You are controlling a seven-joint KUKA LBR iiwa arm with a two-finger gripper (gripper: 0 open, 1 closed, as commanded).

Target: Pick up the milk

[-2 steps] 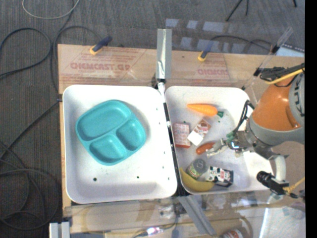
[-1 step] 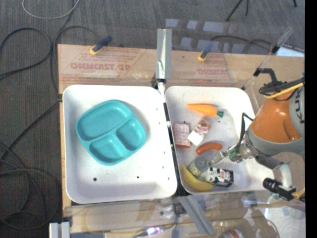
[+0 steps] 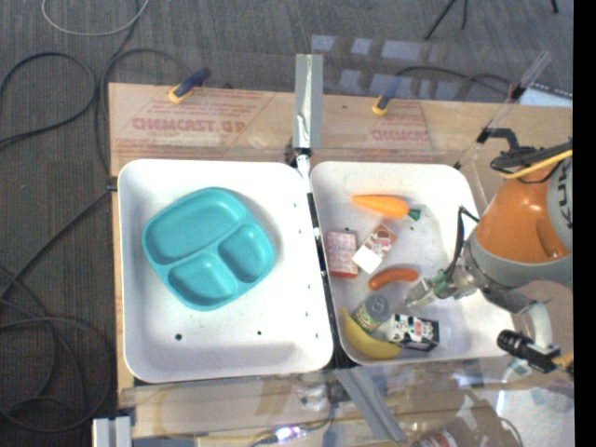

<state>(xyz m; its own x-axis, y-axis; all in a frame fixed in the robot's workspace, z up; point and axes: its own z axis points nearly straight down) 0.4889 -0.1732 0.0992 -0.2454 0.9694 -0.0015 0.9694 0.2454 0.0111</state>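
Cardboard milk (image 3: 379, 241), a small carton, lies in the right bin (image 3: 466, 338) between carrot (image 3: 380, 206) and sausage (image 3: 394, 277); likely light and crushable, best pinched across flat sides. Gripper (image 3: 426, 291) state: cannot tell.

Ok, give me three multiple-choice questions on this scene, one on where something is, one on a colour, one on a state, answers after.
1. Where is the divided plate?
A. left bin
B. right bin
C. on the floor

2. What colour is that plate?
A. red
B. turquoise
C. black

3. How does the carrot lie?
A. standing on end
B. inside the plate
C. flat on the bin floor

Answers: 1 A, it sits in the left bin. 2 B, it is turquoise all over. 3 C, it lies flat in the right bin.
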